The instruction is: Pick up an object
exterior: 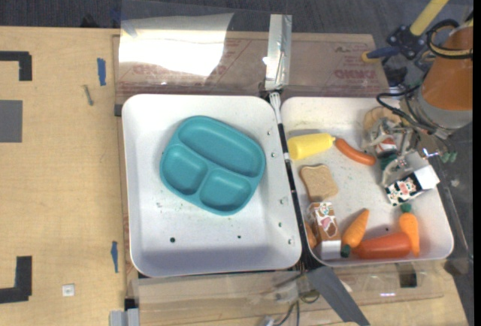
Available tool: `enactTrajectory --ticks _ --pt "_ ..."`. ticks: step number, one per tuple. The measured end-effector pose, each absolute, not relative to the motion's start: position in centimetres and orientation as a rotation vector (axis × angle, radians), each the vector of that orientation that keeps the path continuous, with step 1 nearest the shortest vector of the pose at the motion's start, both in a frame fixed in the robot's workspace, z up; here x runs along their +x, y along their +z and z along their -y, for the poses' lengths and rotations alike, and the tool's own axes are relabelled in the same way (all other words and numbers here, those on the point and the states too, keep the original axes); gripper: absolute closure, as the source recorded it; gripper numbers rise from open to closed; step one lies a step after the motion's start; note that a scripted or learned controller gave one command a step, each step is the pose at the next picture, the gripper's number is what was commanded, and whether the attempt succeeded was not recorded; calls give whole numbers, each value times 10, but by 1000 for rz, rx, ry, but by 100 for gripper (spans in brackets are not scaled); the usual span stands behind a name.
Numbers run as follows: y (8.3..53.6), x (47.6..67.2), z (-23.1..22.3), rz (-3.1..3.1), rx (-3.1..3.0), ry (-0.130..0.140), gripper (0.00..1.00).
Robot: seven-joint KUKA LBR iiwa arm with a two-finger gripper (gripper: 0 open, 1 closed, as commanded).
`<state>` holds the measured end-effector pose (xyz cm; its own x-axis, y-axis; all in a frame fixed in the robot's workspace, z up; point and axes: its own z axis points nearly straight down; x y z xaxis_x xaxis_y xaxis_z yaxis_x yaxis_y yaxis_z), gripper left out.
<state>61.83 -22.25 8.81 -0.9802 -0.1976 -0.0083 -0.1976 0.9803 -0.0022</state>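
white bins (teal tray inside)

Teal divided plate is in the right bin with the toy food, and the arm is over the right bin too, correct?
Not quite. The camera view shows the teal divided plate alone in the left bin. The toy food is in the right bin, and the arm is over it.

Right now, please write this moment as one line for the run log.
arm: over right bin | gripper: low at far right side, among items | teal tray: in left bin | held: cannot tell
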Motion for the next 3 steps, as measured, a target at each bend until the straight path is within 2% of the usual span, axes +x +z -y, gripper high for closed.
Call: enactTrajectory --ticks 1,2,3 --pt "103 623 222 -3103 -310 -8 100" --pt "102 622 222 -3105 -310 -7 0" --pt "88 641 188 -3120 -254 -2 0"
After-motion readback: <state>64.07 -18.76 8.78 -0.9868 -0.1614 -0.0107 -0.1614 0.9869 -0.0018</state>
